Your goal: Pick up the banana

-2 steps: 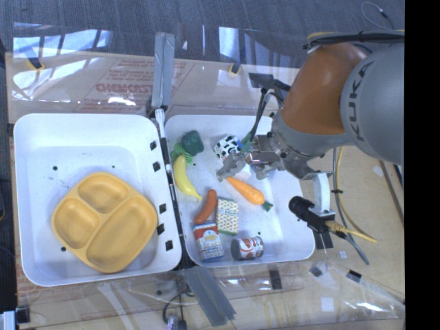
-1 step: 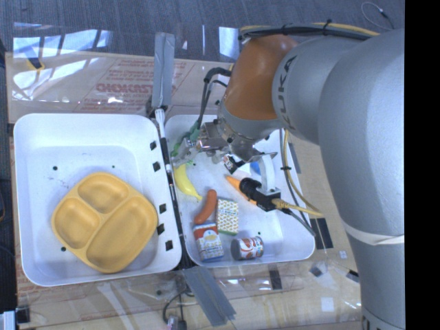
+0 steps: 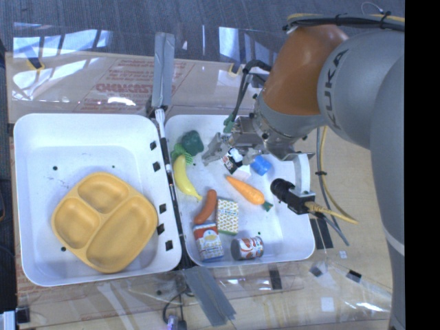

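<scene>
The yellow banana (image 3: 183,177) lies in the right bin (image 3: 297,247), along its left wall, pointing from the upper left down toward the middle. My gripper (image 3: 229,150) hangs over the upper middle of that bin, to the right of the banana and apart from it. Nothing shows between its fingers.
Around the banana lie a green broccoli (image 3: 190,142), a sausage (image 3: 205,206), an orange carrot (image 3: 245,190), a blue block (image 3: 260,165), a snack box (image 3: 227,216), a carton (image 3: 209,243) and a can (image 3: 247,247). The left bin (image 3: 41,143) holds a yellow divided plate (image 3: 103,221).
</scene>
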`<control>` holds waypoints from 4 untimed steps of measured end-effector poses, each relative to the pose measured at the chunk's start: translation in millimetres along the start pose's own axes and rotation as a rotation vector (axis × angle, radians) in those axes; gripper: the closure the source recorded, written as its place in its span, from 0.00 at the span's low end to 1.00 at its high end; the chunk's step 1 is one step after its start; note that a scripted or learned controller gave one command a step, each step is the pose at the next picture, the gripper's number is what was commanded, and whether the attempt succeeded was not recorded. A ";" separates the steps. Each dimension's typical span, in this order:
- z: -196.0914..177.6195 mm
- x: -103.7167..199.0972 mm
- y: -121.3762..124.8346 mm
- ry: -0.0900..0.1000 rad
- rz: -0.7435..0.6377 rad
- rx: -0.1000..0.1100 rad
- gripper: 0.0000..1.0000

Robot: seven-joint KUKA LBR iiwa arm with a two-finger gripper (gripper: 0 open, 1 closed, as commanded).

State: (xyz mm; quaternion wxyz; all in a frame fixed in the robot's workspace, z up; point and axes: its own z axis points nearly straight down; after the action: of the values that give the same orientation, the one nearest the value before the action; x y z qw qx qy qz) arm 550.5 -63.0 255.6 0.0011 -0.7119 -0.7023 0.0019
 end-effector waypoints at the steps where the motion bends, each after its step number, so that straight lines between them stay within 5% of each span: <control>1: 66.0 64.8 31.1 0.001 -0.196 0.003 0.00; 2: 65.5 10.1 0.7 0.002 -0.398 0.002 0.00; 3: 65.1 36.5 55.6 0.000 -0.444 -0.001 0.00; 4: 65.4 10.3 -3.6 0.001 -0.406 0.001 0.00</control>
State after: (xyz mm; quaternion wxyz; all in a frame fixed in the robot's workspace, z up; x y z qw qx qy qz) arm 546.8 -52.7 190.2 0.0022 -0.5557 -0.8314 0.0014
